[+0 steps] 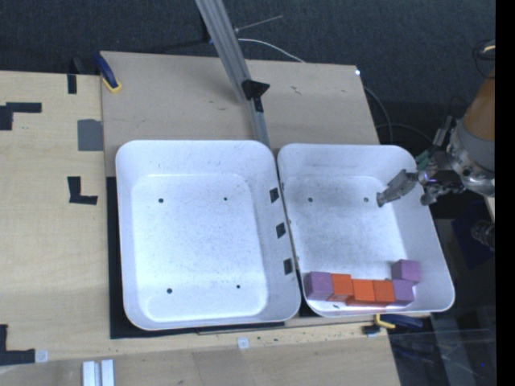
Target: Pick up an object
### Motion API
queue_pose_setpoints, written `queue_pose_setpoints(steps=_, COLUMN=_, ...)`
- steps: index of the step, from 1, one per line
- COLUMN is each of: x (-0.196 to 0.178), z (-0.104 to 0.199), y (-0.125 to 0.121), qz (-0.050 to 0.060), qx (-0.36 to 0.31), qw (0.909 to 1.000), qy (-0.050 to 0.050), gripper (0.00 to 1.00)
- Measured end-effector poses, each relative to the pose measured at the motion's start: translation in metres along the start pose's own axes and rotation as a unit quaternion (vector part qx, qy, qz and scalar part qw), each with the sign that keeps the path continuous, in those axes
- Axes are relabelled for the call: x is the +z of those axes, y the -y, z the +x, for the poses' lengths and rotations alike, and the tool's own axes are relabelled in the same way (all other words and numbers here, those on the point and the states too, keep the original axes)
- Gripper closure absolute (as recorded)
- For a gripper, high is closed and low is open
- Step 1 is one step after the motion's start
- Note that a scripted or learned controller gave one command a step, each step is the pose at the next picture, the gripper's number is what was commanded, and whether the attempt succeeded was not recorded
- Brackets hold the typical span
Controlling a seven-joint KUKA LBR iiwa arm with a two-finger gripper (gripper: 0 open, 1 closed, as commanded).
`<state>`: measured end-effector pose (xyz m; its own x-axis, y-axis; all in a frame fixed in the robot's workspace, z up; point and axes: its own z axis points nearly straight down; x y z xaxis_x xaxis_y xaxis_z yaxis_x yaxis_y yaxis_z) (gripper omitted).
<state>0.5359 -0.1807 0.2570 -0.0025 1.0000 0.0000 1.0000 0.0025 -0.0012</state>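
Down along the right white plastic bin's (364,161) near wall sat small purple and orange blocks (362,286), probably light, rigid, easiest pinched across flat sides, while whether the gripper (400,186) was clenched or released, I couldn't tell.

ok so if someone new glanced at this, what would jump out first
Probably the row of small purple and orange blocks, packed along the near edge of the right shallow white bin, the only strong colour in it. Next, the grey arm's gripper reaching in over that bin's far right rim, well apart from the blocks. The left shallow white bin sits right beside it.
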Motion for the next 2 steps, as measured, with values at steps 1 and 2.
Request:
queue_pose_setpoints(steps=1, x=0.049, z=-0.01, y=0.007, qz=0.002, qx=0.001, qw=1.0, qy=0.0, gripper=0.0)
queue_pose_setpoints(steps=2, x=0.169, z=0.001, y=-0.023, qz=0.002, qx=0.0, qw=1.0, qy=0.0, gripper=0.0)
